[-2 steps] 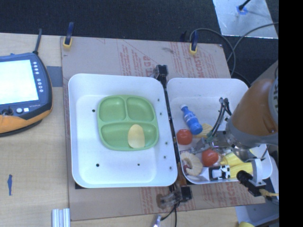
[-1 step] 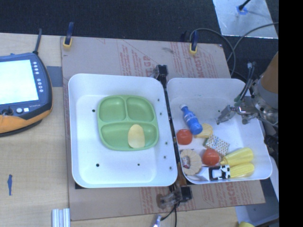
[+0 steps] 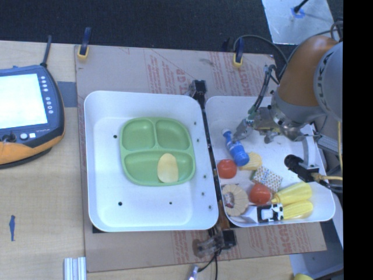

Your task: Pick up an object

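In the right bin (image 3: 326, 214) my gripper (image 3: 255, 132) hangs below the grey wrist, over the bin's upper part. It is open, with nothing between its fingers. One fingertip (image 3: 239, 132) is just above the cap of a small blue bottle (image 3: 237, 151) that lies near the bin's left wall. Below the bottle lie a red tomato (image 3: 227, 168), a pale yellow chunk (image 3: 254, 160), a patterned packet (image 3: 267, 177), a second red ball (image 3: 260, 193), a round cookie-like disc (image 3: 235, 198), two yellow corn-like pieces (image 3: 295, 201) and a black-and-white item (image 3: 270, 213).
The left bin (image 3: 99, 203) holds a green divided plate (image 3: 156, 150) with a yellow oval piece (image 3: 168, 168) in its lower section. A black clamp (image 3: 301, 168) juts over the right bin's right side. A teach pendant (image 3: 26, 109) lies at the far left.
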`<action>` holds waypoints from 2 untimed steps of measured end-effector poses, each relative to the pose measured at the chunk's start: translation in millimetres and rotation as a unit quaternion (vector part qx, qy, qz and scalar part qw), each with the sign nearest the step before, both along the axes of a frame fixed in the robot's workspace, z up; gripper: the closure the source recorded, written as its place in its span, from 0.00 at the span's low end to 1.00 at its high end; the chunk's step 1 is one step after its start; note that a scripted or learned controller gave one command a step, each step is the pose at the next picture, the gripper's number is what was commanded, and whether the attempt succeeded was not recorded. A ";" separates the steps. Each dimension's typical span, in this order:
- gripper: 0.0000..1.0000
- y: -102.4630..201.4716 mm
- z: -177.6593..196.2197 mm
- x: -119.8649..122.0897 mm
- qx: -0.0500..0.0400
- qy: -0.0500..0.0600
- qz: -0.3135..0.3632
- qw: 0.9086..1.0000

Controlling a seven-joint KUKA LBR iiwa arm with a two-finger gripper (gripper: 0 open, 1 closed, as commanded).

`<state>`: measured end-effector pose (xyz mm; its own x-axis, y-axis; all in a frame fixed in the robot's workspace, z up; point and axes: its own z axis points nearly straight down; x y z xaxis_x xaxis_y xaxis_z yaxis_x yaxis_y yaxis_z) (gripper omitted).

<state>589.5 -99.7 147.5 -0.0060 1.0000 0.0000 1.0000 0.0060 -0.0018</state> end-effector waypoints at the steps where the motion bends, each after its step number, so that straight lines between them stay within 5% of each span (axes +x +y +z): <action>1: 0.00 -26.1 -52.9 -46.6 -0.001 -0.003 0.000 1.000; 2: 1.00 -27.1 -37.0 -42.6 -0.002 -0.008 0.001 1.000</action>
